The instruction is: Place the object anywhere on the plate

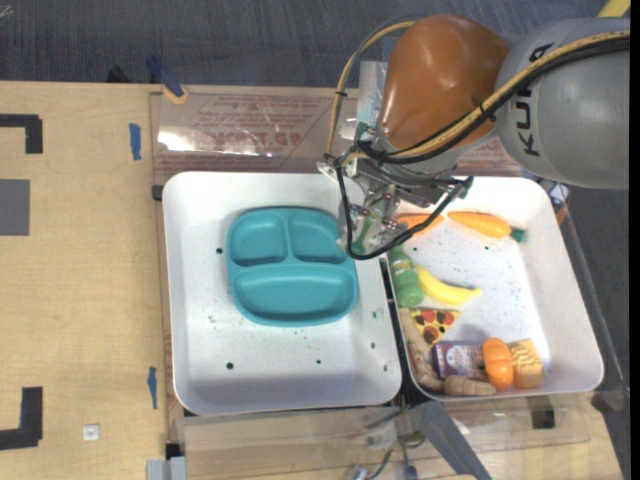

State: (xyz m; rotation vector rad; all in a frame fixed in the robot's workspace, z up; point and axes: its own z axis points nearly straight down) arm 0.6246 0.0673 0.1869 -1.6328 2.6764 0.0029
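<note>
A teal divided plate (290, 268) lies in the left white bin (190, 298), with nothing on it. My gripper (366, 240) hangs at the plate's right edge, over the wall between the two bins. The grey wrist, its orange band and looping cables cover much of it from above. Whether anything is in its grasp cannot be made out. A small orange piece (415, 223) shows just to its right.
The right bin (560, 298) holds an orange carrot (480, 224), a yellow banana (447, 288), a green item (406, 283), a pizza slice (433, 323), a purple can (457, 358), an orange fruit (497, 360) and a bread piece (527, 361).
</note>
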